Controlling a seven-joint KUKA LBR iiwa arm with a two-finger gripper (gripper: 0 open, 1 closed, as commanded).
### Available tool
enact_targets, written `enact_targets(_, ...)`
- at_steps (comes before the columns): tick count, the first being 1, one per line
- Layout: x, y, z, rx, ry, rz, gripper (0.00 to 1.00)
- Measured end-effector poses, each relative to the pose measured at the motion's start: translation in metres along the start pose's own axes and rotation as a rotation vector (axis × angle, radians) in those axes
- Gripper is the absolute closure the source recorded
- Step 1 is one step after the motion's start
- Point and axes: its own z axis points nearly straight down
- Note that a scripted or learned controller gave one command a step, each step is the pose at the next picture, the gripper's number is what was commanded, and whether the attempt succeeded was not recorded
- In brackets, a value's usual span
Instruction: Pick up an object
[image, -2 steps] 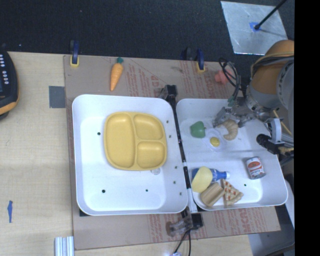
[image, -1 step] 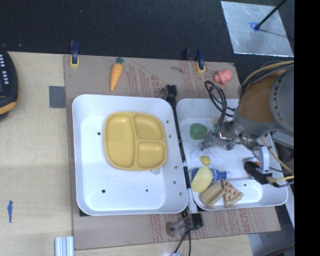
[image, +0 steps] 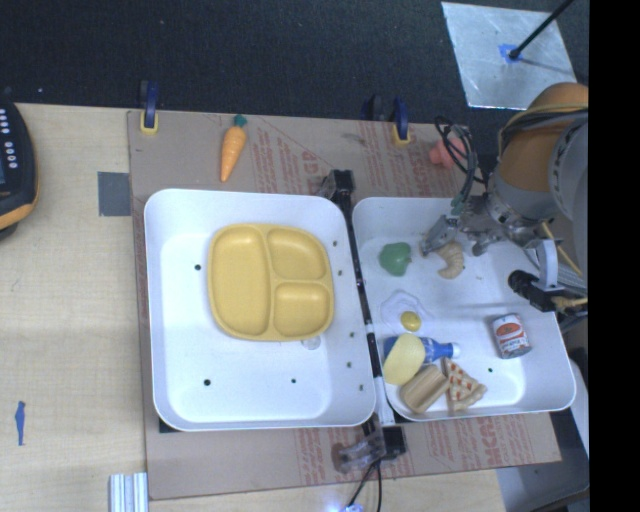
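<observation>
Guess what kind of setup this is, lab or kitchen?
Most likely a robotics lab bench for bin-picking trials, not a kitchen. Two white bins sit on a clamped board, the food is toy-like (carrot, yellow divided tray), and a gripper reaches into the right bin.

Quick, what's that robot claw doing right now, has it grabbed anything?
Gripper: low in the right bin, right by a tan croissant-like piece; whether it grips anything cannot be told.

A small pale tan, curved pastry-like piece (image: 453, 262) lies on the floor of the right white plastic bin (image: 540, 395), in its far half, right of a rounded green toy vegetable (image: 396, 258).
</observation>
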Motion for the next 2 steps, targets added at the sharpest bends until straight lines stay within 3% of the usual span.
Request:
enact_targets(1,0.002,-0.004,-0.009,0.014,0.004,-0.004,1.00)
enact_targets(2,0.039,-0.045,-0.122,0.006,0.005,0.000,1.00)
